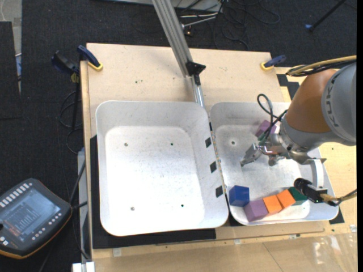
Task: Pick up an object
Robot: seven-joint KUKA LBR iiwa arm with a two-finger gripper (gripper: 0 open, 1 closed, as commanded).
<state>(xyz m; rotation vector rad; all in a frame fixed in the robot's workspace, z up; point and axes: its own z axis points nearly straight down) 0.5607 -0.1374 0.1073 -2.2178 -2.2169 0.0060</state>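
Observation:
My gripper [260,158] hangs over the middle of the right bin [227,118], open, with nothing between its fingers. A purple block [262,129] lies just behind it, partly covered by the wrist. Along the bin's front edge sit a blue cube [239,195], a second purple block [255,210], an orange block [273,203] and a green block [285,198], the last three in a touching row. The blue cube is closest to the gripper, a short way in front and to its left.
The left bin [108,152] lies beside the right one, their rims meeting at mid-bench. A metal pole [173,30] slants in from the back to the bins' shared edge. Clamps [91,58] hold the board's back corners.

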